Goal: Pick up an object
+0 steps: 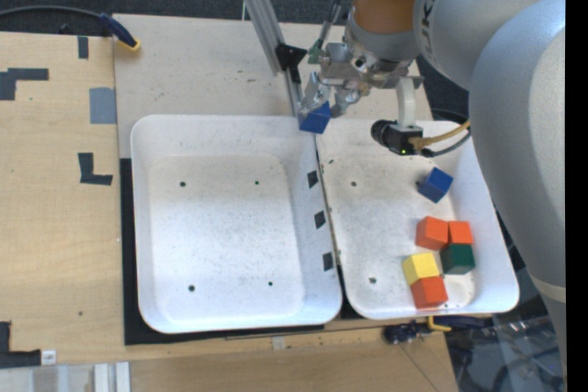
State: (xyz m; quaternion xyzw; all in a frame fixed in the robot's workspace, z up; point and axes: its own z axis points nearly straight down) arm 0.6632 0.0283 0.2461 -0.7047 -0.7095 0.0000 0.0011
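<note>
Camera view has the arm [478,23] reaching in from the right, its jaws [319,110] closed on a blue cube [315,119] held up over the far end of the seam between the two white bins. The left bin [147,197] sits beside the right bin [487,298]. In the right bin lie another blue block [435,184] and, nearer its front corner, a tight cluster of two orange blocks [431,232], one yellow block [421,267], one green block [458,259], all on the pale worktop [184,69].
</note>
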